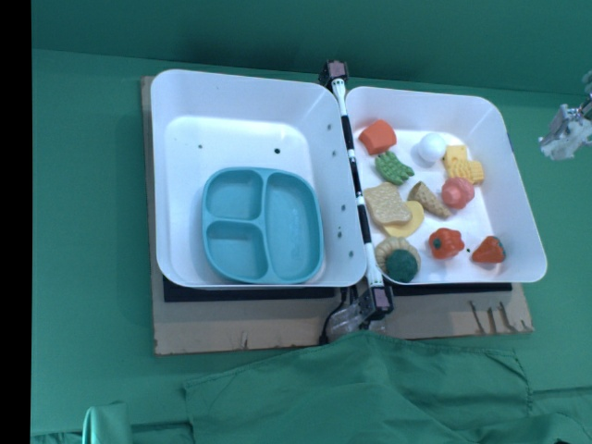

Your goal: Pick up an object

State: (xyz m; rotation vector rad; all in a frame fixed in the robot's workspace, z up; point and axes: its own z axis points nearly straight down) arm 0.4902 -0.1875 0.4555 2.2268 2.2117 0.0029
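The claw [564, 135] hovers beyond the right bin's [518, 197] far right corner, its state unclear; toy foods [435, 202] lie inside.

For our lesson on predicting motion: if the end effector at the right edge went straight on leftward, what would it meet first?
Probably the right bin's far rim; the end effector sits just outside it, though height is unclear.

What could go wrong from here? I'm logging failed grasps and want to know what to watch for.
1. The toy foods in the right bin lie crowded: the bread slice overlaps the yellow piece, so a grasp may catch two or slip.
2. The white ball is round and could roll away.
3. The gripper sits outside the bin's right rim and may clip the wall when reaching in.
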